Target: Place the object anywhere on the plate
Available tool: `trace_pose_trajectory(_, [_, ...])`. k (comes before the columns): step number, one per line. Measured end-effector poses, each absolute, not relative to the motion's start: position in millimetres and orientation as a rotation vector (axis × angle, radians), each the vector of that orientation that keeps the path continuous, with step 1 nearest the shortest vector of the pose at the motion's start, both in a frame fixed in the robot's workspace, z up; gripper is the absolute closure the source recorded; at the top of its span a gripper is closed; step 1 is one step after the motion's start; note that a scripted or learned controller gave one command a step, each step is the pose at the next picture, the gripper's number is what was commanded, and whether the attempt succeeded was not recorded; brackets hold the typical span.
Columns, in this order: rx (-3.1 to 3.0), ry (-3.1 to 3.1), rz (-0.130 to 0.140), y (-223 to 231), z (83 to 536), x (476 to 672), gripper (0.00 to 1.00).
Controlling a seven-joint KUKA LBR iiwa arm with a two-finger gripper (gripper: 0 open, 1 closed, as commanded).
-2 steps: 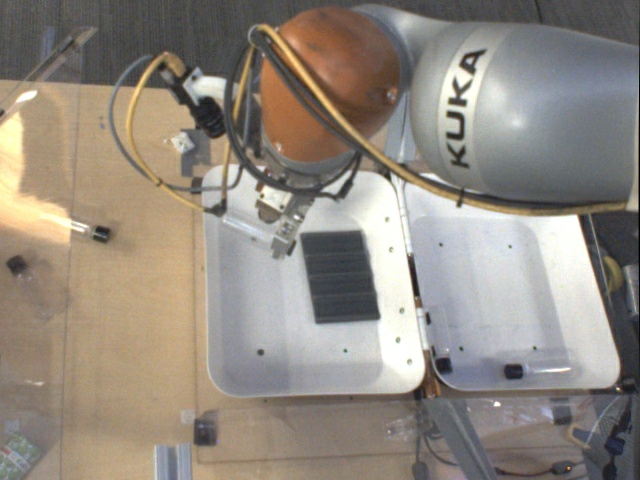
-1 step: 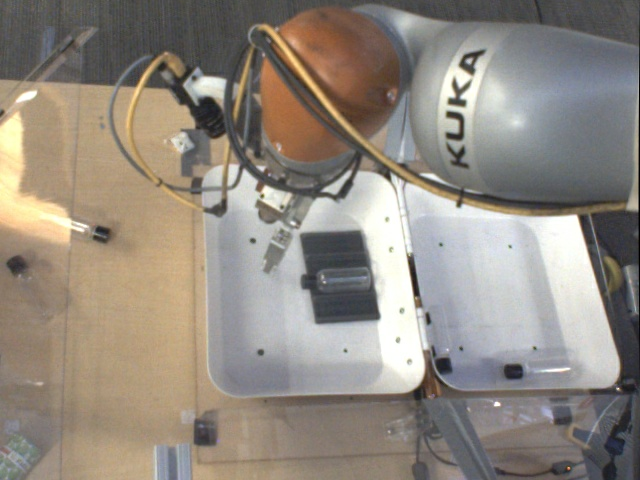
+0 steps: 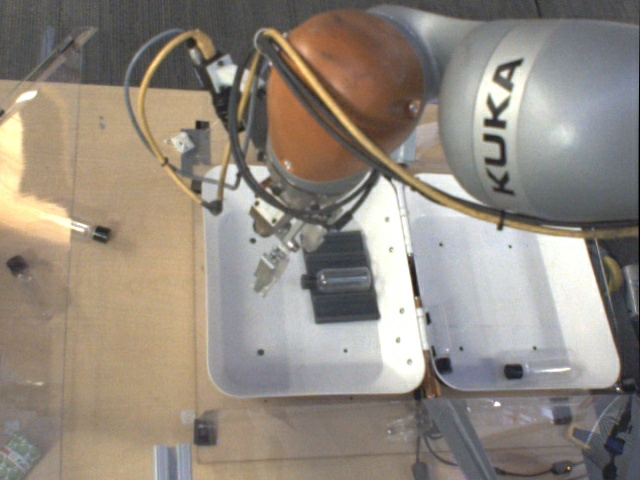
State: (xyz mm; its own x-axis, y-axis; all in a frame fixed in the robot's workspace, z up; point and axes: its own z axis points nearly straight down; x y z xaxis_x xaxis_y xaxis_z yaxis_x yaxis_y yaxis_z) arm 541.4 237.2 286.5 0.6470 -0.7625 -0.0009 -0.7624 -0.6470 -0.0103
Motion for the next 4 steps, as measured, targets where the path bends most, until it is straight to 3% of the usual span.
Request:
trace_pose_trajectory(1, [-2.612, 1.732, -0.002, 212, 166, 532.8, 0.00])
trace_pose_trajectory(2, [-2.361, 2.059, -0.001, 195, 135, 626.1, 0.00])
trace_pose_trajectory(3, [-2.785, 1.435, -0.004, 222, 204, 550.3, 0.00])
trace_pose_trajectory(4, [-2.524, 1.856, 0.001, 236, 145, 646.3, 0.00])
